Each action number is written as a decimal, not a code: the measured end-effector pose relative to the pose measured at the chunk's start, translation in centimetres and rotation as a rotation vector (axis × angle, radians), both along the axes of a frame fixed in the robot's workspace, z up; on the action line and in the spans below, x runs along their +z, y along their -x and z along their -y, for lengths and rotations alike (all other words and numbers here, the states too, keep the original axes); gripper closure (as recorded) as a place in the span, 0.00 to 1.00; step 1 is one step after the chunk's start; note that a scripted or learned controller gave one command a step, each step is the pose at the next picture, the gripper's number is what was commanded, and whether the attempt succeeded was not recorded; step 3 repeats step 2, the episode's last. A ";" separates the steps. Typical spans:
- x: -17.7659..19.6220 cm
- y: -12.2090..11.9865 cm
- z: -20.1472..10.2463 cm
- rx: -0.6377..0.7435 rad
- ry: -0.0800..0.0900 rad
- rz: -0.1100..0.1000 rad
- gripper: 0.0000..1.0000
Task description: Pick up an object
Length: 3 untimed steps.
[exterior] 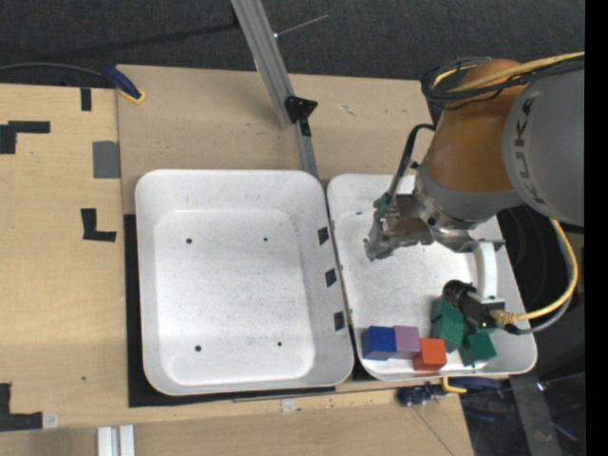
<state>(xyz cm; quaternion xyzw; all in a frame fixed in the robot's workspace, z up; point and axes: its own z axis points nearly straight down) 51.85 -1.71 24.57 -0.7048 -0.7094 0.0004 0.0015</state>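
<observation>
The gripper (378,243) hangs low over the right bin (353,198), and whether it is open or closed I cannot tell. Well below it, in the bin's near corner, sit a blue block (379,341), purple block (407,338), orange block (432,352) and green block (450,320).

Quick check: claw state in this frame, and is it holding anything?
Claw: open or shut cannot be told; nothing seen held. It hangs over the right bin, apart from the blue block.
</observation>
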 end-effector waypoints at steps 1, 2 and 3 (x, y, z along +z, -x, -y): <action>0.0 1.8 -5.6 0.001 0.000 -0.001 1.00; -1.8 2.8 -10.8 0.000 0.001 -0.002 1.00; -1.8 2.8 -10.8 0.000 0.001 -0.002 1.00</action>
